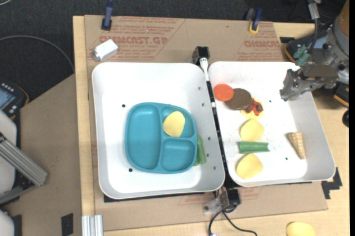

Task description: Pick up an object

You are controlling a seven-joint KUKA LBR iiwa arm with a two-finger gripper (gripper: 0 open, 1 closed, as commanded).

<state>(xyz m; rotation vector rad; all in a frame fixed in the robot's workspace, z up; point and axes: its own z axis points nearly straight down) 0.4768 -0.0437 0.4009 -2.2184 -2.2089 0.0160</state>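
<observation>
1. Counter [166, 35] is seen carrying two white bins side by side.
2. A teal tray [158, 137] lies in the left bin [111, 96], with a yellow piece [174, 124] in its upper right compartment and a green sliver [200, 151] just beside its right edge.
3. In the right bin [310, 168] are found an orange disc [223, 92] touching a brown piece [241, 98], two yellow pieces [251, 130] [249, 165] with a green bean [253, 146] between them, and a cone [297, 144].
4. The pincer [291, 90] is held over the right bin's upper right corner; nothing is seen between its fingers, and apart or together cannot be told.
</observation>
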